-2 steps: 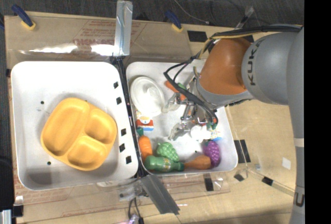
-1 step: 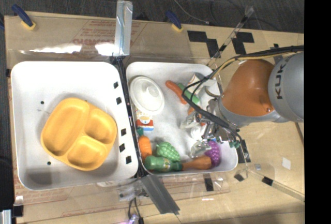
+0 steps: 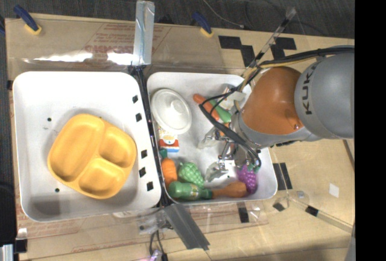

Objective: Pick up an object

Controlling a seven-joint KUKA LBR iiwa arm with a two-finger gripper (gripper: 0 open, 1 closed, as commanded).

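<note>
Gripper (image 3: 222, 160) is down inside the right bin (image 3: 199, 82), hanging from the grey arm (image 3: 329, 97) with its orange band (image 3: 272, 103). Whether it is released or clenched cannot be told: the metal parts are small and blurred against the white floor. No object is visibly between them.

Positions relative to the gripper:
- Purple grape bunch (image 3: 248, 176): just to the right and slightly below, near, contact unclear.
- Orange carrot-like piece (image 3: 232, 190): directly below, near the bin's lower wall.
- Green vegetable toys (image 3: 188, 182): lower left, clustered; a small orange toy (image 3: 169, 169) lies beside them further left.
- Small carton with red and blue print (image 3: 170, 144): left, well apart.
- White round bowl (image 3: 171, 109): upper left, well apart.
- Orange and green toy (image 3: 212, 106): above, partly under the wrist cables.

Beyond the divider, the left bin (image 3: 36, 91) holds a yellow compartment tray (image 3: 91, 154), far left of the gripper.
</note>
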